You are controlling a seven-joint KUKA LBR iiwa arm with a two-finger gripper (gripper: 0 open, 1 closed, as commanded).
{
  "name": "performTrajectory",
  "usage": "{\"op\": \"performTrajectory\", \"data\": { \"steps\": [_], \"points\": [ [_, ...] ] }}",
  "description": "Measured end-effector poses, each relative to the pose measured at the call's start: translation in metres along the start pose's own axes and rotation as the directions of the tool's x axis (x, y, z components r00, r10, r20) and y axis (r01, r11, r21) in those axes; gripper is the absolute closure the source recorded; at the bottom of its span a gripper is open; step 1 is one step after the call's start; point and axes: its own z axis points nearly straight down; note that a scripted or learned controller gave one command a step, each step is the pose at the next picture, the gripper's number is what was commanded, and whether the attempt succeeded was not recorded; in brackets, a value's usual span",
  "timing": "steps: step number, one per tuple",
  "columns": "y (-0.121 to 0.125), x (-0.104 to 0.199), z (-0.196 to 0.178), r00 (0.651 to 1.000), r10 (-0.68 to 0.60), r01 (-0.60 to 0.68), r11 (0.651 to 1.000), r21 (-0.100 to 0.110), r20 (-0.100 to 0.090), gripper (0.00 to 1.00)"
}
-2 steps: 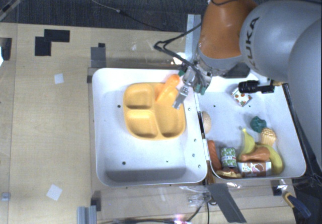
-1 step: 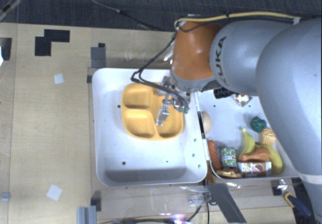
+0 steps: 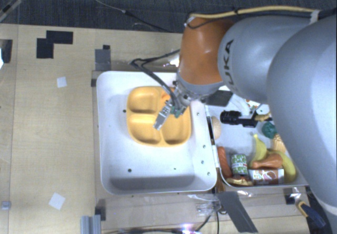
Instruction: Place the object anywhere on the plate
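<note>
Arm: my grey arm (image 3: 274, 70), orange-banded, fills the right.
Gripper: my gripper (image 3: 167, 112) hovers over the yellow divided plastic plate (image 3: 142, 122); finger state unclear.
Plate: in left white bin (image 3: 113, 164).

1. I see two bins side by side on the worktop (image 3: 47, 138): the left bin (image 3: 113, 138) and the right bin (image 3: 224, 175).
2. A sectioned plate (image 3: 147, 117) lies in the left bin, toward its far right part.
3. The arm (image 3: 263, 54) comes in from the right, and its tool (image 3: 168, 112) sits over the plate's right side.
4. The right bin holds a can (image 3: 238, 164), a banana (image 3: 259, 149) and other items crowded together, partly under the arm.
</note>
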Motion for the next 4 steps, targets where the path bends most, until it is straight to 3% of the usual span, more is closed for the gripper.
{"op": "performTrajectory", "data": {
  "steps": [4],
  "points": [
    [-0.0008, -0.0003, 0.0009, 1.0, 0.0, 0.0, 1.0, 0.002, -0.001, 0.0]
  ]
}}
